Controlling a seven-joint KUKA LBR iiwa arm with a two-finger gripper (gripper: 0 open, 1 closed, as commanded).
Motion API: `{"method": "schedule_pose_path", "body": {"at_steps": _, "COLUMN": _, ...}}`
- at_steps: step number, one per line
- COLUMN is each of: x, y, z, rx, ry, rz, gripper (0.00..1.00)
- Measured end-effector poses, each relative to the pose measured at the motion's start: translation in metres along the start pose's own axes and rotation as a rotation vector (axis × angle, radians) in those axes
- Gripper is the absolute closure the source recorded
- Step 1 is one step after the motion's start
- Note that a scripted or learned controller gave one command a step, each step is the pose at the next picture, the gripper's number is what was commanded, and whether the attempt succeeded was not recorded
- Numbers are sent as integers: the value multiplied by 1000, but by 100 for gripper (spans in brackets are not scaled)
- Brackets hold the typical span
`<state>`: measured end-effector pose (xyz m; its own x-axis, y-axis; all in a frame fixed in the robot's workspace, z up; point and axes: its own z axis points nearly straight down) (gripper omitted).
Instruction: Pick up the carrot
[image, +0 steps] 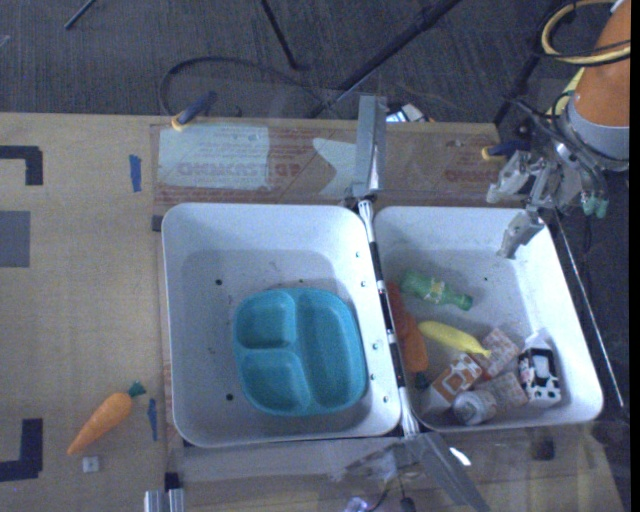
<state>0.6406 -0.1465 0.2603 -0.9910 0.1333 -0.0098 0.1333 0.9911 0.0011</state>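
An orange carrot (408, 336) lies inside the right bin (575, 300), stretched along its left wall beside the divider. A second orange carrot with a green top (101, 421) rests on the bench outside the left bin, near the front left corner. My gripper (519, 228) hangs over the right bin's far right corner, well away from both carrots, with nothing visibly in it. The orange band of the arm (604, 90) is at the top right.
The left bin (190, 250) holds a blue divided plate (298, 351). In the right bin lie a green bottle (435, 291), a yellow banana (452, 337), small cartons (538, 373) and a can (473, 407) near the front. Cables cross the floor behind.
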Motion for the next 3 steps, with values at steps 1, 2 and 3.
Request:
{"method": "schedule_pose_path", "body": {"at_steps": 1, "x": -7, "y": 31, "z": 172, "rx": -1, "ry": 0, "rz": -292, "gripper": 0}}
{"method": "schedule_pose_path", "body": {"at_steps": 2, "x": 5, "y": 38, "z": 173, "rx": -4, "ry": 3, "rz": -927, "gripper": 0}}
{"method": "schedule_pose_path", "body": {"at_steps": 3, "x": 2, "y": 39, "z": 161, "rx": -4, "ry": -7, "rz": -922, "gripper": 100}}
